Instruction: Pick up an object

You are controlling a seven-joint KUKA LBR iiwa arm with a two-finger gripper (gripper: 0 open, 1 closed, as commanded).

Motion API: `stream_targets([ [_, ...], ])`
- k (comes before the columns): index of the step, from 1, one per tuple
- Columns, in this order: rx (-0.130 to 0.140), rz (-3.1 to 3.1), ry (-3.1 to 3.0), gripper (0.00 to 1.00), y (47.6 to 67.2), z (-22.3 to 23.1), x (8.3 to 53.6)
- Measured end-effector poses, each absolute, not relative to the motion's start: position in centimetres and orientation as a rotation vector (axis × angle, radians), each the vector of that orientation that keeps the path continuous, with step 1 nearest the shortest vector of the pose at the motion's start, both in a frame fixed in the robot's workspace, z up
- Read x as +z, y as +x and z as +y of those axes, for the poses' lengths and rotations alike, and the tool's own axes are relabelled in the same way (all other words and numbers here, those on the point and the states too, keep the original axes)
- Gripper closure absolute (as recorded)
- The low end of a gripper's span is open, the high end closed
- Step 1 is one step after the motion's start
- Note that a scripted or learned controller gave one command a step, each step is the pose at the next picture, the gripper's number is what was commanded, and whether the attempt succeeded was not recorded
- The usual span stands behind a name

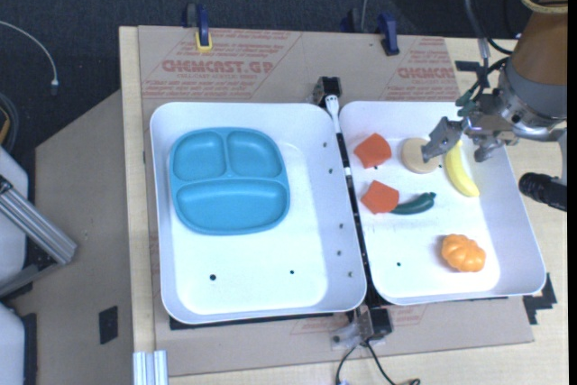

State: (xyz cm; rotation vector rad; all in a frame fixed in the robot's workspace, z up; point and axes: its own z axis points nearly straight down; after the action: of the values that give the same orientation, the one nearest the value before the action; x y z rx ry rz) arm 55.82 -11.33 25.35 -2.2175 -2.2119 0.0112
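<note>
Reaching in from the right edge: grey arm with an orange band (544,45) above the wrist, bent down over the far right part of the right shallow white bin (514,270). Two-finger claw (462,142) hanging low at the bin's far side, dark fingers spread apart — one finger (442,140) just above a round tan disc (417,156), the other toward the bin's right wall, with a yellow plastic banana (462,172) lying between and just below them. Nothing visibly pinched between the fingers; contact with the banana or the disc too hard to tell from this slant. Counted in the right bin: two orange-red blocks, one (372,150) near the far left corner and one (380,197) just in front of it; one dark green pepper-shaped toy (415,205) touching or just beside the nearer block; one tan disc; one yellow banana; one small orange pumpkin-shaped toy (463,252) toward the near right corner, well apart from the rest. Six things in all there. In the left shallow white bin (243,293): one light blue plastic divided plate (230,180) with three compartments, lying flat in the far half. Two bins side by side on a brown cardboard-covered worktop (135,194) — two blue clamps (200,24) at its far edge.
</note>
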Motion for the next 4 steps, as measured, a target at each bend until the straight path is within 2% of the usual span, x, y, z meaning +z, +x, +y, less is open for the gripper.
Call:
stream_targets([
  [1, 0.000, -2.222, -2.221, 0.00, 56.0, -11.3, 25.9],
  [2, 0.006, -2.216, -2.217, 0.00, 55.8, -10.2, 20.7],
  [3, 0.005, -2.217, -2.217, 0.00, 56.4, -9.8, 16.0],
  [4, 0.007, -2.215, -2.219, 0.00, 55.9, -10.7, 11.0],
])
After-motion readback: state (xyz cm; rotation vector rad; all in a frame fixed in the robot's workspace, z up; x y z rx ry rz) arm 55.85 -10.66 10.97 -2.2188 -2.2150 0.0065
